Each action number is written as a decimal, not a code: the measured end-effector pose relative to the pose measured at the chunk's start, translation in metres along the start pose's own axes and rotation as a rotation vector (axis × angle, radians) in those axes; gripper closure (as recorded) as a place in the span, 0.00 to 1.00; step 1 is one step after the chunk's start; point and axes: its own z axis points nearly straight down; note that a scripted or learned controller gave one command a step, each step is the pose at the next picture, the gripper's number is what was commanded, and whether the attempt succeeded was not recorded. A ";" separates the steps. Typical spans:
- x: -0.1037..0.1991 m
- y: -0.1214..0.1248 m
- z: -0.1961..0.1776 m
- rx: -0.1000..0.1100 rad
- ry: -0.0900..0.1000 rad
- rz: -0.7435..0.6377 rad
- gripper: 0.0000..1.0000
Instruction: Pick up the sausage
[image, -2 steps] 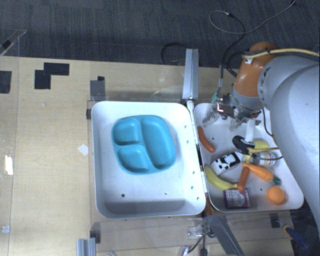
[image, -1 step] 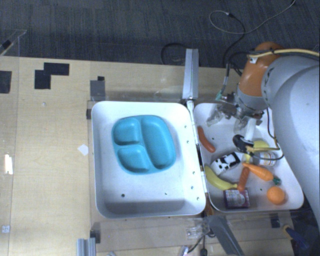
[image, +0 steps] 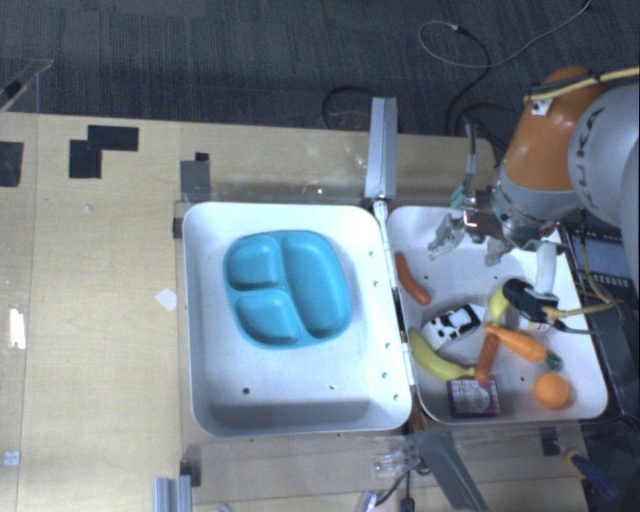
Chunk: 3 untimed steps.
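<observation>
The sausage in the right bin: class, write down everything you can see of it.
The sausage is a small reddish-orange link, smooth and glossy like plastic, with rounded ends. It lies flat on the floor of the right bin, near the bin's left wall, slanting from upper left to lower right. Nothing touches it: the claw is up and to its right, and the banana lies below.
</observation>
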 end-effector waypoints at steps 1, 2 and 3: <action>-0.005 0.058 0.095 0.002 -0.001 0.177 0.00; -0.013 -0.007 0.098 -0.003 0.001 0.243 0.00; -0.011 -0.004 0.085 -0.010 0.005 0.242 1.00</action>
